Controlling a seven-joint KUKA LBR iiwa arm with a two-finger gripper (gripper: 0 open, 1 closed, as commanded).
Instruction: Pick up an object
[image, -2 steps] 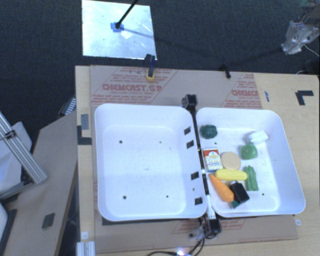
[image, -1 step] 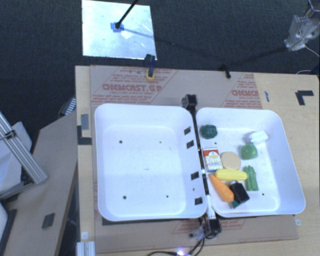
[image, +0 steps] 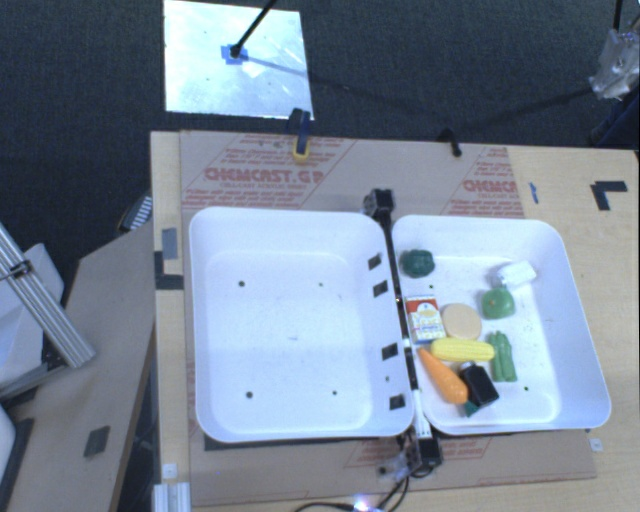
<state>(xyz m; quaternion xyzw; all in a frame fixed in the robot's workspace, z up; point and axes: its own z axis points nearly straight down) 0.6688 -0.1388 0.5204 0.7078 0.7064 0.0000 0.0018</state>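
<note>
Eight small items (image: 462, 345) (right bin (image: 575, 300))

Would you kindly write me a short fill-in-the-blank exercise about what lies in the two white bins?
1. All the small objects lie in the ____ bin as the camera sees it.
2. The carrot is coloured ____.
3. The yellow corn cob lies just above the ____.
4. The black block touches the carrot's ____ end.

Missing words: right; orange; carrot; lower
</note>
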